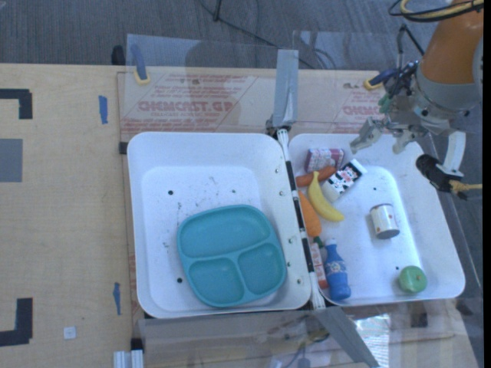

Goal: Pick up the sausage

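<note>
The sausage (317,179) is a short reddish-orange piece in the right bin (430,205), near its far left. It lies beside the top end of a yellow banana (323,201) and just below a pink box (323,159). My gripper (383,138) hangs over the bin's far edge, up and to the right of the sausage and well apart from it. Its two grey fingers (367,135) are spread open with nothing between them.
The right bin also holds a black-and-white carton (347,178), an orange carrot (309,215), a blue bottle (335,270), a metal can (383,221) and a green ball (413,280). In the left bin (153,167) lies a teal divided plate (230,253).
</note>
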`<move>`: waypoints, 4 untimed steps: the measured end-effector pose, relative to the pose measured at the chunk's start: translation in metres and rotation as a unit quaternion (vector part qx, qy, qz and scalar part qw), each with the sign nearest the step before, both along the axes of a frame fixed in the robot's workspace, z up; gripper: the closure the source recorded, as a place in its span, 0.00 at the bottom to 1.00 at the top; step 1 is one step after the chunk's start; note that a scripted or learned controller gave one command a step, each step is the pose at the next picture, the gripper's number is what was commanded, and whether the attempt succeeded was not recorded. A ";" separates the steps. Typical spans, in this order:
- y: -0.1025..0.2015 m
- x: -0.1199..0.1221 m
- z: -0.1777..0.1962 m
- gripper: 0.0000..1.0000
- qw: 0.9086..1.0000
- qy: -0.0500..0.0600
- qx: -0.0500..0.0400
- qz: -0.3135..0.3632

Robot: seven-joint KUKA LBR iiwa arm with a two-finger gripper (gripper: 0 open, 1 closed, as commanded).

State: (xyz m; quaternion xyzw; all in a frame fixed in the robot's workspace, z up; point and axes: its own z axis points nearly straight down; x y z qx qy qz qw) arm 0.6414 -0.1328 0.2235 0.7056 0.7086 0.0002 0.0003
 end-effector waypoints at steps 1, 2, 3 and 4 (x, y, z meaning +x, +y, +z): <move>0.008 0.022 -0.137 0.00 1.000 0.000 0.000 0.007; 0.007 -0.011 -0.136 0.00 1.000 -0.003 0.000 0.025; 0.033 -0.050 -0.134 0.00 0.985 -0.005 -0.001 0.173; 0.008 -0.075 -0.134 0.00 0.992 -0.005 -0.001 0.122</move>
